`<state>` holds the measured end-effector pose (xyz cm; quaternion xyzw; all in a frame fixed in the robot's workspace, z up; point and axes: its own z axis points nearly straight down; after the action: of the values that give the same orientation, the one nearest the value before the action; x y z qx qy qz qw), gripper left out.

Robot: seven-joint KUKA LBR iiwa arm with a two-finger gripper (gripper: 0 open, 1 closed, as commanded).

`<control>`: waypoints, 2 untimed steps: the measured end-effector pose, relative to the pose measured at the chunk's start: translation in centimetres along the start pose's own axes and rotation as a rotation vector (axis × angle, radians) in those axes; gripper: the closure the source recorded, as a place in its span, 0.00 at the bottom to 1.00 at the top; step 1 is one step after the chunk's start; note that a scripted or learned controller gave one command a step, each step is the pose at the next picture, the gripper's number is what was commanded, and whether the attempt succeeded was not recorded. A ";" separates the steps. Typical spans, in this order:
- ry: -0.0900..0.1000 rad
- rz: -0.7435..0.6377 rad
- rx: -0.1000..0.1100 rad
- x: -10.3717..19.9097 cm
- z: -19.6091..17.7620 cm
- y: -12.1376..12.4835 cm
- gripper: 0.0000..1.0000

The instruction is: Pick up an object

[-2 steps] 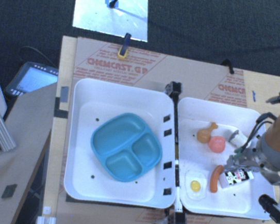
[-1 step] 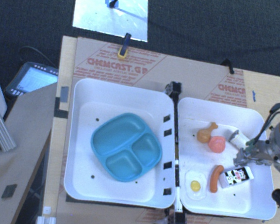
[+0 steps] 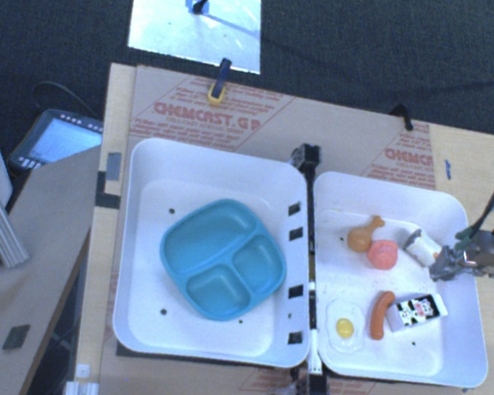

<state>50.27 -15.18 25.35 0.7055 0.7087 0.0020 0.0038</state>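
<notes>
Arm comes in from the right; gripper [image 3: 447,261] sits low over the right bin [image 3: 470,363], at its right side. Can't tell from here how the hand is set, too small and blurry, so no call on that. Nothing visibly carried, so I'd say the pick isn't done yet; looks like approach stage at most.

Candidates, all in the right bin: small white cylinder [image 3: 421,247] just left of the gripper, prob. the target, maybe touching it, can't be sure. Pink ball [image 3: 383,254] and orange drumstick toy [image 3: 366,233] further left, touching each other. Nearer: red sausage [image 3: 380,313], black-and-white box [image 3: 418,312] just beside it, fried egg toy [image 3: 345,328] near-left.

Left bin [image 3: 133,221] has a blue divided plate [image 3: 222,258], well apart from the arm.

Left to do, my guess: close on one item, lift it clear.
</notes>
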 end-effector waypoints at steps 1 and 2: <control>0.004 -0.006 0.004 5.4 -0.6 2.0 1.00; 0.004 -0.005 0.005 10.1 0.9 4.5 1.00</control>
<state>54.72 -5.08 24.46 0.7036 0.7106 0.0014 0.0005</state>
